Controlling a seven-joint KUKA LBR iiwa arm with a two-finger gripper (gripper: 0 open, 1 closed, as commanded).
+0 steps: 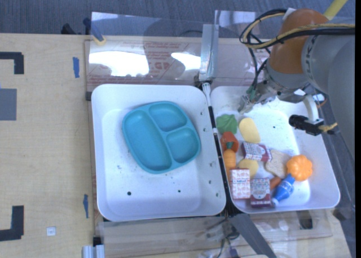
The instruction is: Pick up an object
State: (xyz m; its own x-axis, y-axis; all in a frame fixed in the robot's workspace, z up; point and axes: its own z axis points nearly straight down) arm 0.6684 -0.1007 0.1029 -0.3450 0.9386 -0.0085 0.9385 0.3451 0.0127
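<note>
From my remote station I see the gripper point(246, 103) poised over the far left part of the right bin point(322, 161), its slim fingers angled down toward the bin floor; I cannot tell from this slanted view whether they stand apart or together, and nothing shows between them. The grey arm point(333, 65) with its orange band point(296, 37) comes in from the right, black and yellow cables looping above it.

Just below the gripper lies a green leafy toy point(227, 123), and beside it a yellow lemon-shaped piece point(249, 130). Nearer the camera, along the bin's left wall, sit a red-and-orange item point(228, 139) and an orange round piece point(229, 158). A small red-and-white packet point(255, 151) lies just right of these, touching a slice of toast point(277, 164). An orange pumpkin-like toy point(299, 168) rests near the right side, with a blue bottle point(284, 190) tilted below it. Two small cartons point(241, 183) and point(260, 191) stand at the near edge, side by side.

The left bin point(107, 155) holds a blue divided plate point(161, 136), lying flat and turned at an angle. Both bins rest on a wooden bench point(42, 138).
</note>
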